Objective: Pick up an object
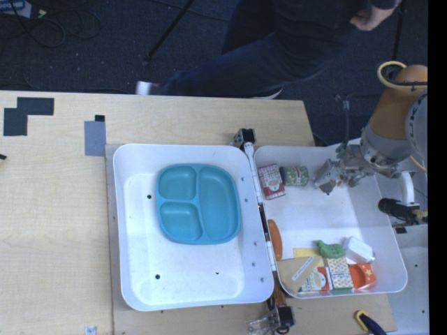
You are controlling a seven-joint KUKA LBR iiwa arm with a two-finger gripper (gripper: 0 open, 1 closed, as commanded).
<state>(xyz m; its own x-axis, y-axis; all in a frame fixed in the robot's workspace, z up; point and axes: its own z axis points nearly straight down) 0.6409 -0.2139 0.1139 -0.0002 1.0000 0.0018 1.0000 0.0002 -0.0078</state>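
Over the right bin [391, 257], toward its two o'clock corner, we see the hand [334, 179] hanging low, its metal tips pointing toward nine o'clock. We see nothing between those tips, but whether they are spread or closed we cannot tell at this size. The nearest candidates lie just at its nine o'clock: a small green can [295, 176] and, touching it, a red-and-white packet [271, 181]. Well apart, at the bin's six o'clock, sits a cluster of small cartons [334, 271], with an orange carrot [275, 239] against the dividing wall. The left bin [133, 243] bears a blue divided plate [198, 204]. We judge the approach step in hand, nothing lifted yet. The next move calls for centring over one item, likely the can, descending, and closing.
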